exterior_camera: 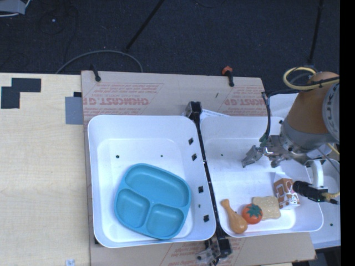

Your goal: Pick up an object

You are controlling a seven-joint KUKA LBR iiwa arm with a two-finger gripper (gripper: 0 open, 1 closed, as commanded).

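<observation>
Your grey two-finger gripper (254, 155): jaws open, empty; small orange toy tomato (252, 213) lies toward right bin's (233, 131) front edge.

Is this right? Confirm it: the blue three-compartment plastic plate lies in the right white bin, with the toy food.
Not right. The camera view shows the blue three-compartment plastic plate in the left white bin; the toy food lies in the right white bin.

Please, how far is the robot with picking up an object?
Done: the gripper is over the right bin. In hand: nothing visible between its fingers. Left: the drumstick, tomato, toast and small carton all lie in that bin; the blue plate lies in the left bin.
</observation>
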